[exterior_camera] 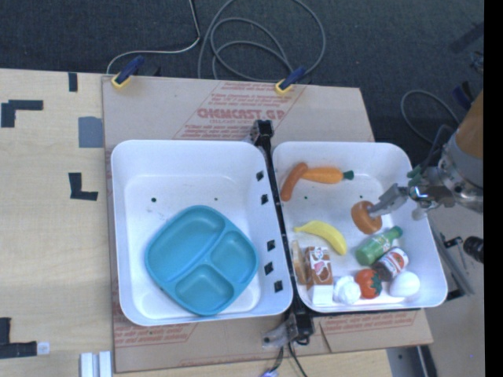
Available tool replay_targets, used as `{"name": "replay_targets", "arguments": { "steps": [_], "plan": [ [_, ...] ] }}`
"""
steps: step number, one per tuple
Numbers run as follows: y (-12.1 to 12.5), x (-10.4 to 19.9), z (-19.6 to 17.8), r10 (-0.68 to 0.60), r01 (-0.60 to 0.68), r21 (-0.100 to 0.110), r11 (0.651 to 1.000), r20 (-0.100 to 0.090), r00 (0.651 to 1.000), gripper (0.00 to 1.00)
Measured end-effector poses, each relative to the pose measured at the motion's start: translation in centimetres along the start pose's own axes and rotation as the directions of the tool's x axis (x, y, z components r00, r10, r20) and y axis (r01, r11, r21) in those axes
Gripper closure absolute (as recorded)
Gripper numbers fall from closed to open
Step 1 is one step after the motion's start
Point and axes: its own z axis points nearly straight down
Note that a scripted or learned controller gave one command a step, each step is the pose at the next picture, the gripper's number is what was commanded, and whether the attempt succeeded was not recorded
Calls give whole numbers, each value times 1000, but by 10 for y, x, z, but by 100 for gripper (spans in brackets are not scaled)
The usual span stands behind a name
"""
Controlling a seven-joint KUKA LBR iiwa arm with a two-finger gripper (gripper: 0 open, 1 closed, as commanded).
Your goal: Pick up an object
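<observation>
Reaching in from the right, our gripper (387,203) hangs just beside the brown round toy (365,217) in the right bin (338,149). We cannot tell its state, so we should drop straight down, then squeeze gently

We look down on a light wooden bench (47,234) marked with dark tape pieces (78,187). A brown cardboard sheet (236,112) with red printing lies on it, held by two blue-and-yellow clamps (126,73). Beyond the bench, dark grey carpet (354,22) carries looping pale cables (267,38).
</observation>
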Motion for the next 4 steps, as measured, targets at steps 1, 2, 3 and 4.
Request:
{"name": "replay_targets", "arguments": {
  "steps": [1, 2, 3, 4],
  "plan": [
    [23, 61, 66, -6, 6, 6, 1000, -4, 1000, 0],
    [56, 66, 152, 3, -3, -6, 1000, 5, 1000, 0],
    [32, 54, 169, 7, -7, -25, 1000, 5, 1000, 0],
    [34, 58, 157, -2, 2, -22, 1000, -1, 1000, 100]
  ]
}}
